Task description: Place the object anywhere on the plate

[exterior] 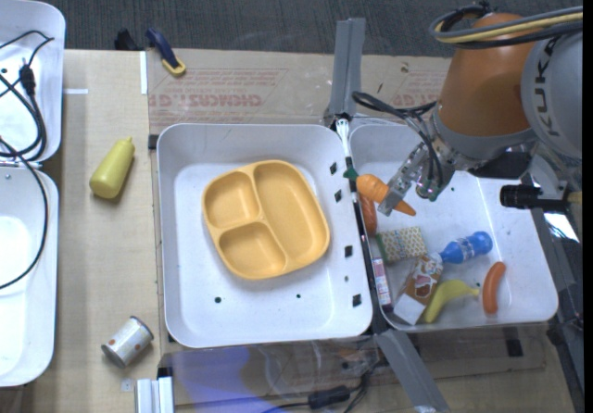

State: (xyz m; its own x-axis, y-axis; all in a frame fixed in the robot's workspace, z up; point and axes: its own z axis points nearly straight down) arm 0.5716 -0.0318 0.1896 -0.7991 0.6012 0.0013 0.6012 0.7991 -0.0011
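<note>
A small silver can with a red-and-white label lay on its side on the bench, nearest the camera and off the lower left corner of the left white bin. Inside that bin sat a yellow three-compartment plastic plate, its compartments bare.

To the right of the plate, in the right white bin, toys lay in a loose cluster: a yellow plastic banana closest to the camera, a small brown-and-red packet touching it, and a red sausage-shaped toy at the far right. Beyond the banana lay a blue plastic bottle, and between it and the plate a speckled beige sponge block.

Farther from the camera, just past the plate's right edge and near the wall between the bins, an orange toy carrot with a green top lay tilted in the right bin, not on the plate. The two-finger gripper hung directly over the carrot's thick end, its slim fingers slightly parted and pointed down at the toy; whether they gripped it could not be told.

Left of the plate, on the bench, a yellow squeeze bottle lay on its side. Farthest back, beyond the plate, a blue-and-yellow clamp rested at the bench's far edge.
</note>
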